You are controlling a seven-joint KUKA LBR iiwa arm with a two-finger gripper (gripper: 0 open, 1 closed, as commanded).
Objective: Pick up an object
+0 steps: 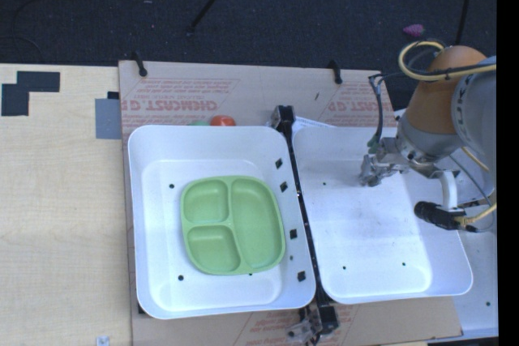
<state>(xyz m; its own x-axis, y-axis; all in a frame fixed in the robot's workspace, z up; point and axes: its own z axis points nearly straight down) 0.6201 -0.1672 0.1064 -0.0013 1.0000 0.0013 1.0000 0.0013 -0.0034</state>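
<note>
A light green divided plate [233, 224] with three compartments lies flat in the left white bin [154, 174]. My gripper [372, 172] hangs over the upper right part of the right white bin [381, 255], well to the right of the plate. It points down toward the bin floor, and I see nothing under it. The grey arm with its orange band [442, 97] comes in from the right edge.
A small red object [222, 121] and a bit of green show behind the left bin's back rim, on the cardboard sheet [211, 93]. A black divider clamp [284, 119] sits between the bins. Cables loop around the arm at right.
</note>
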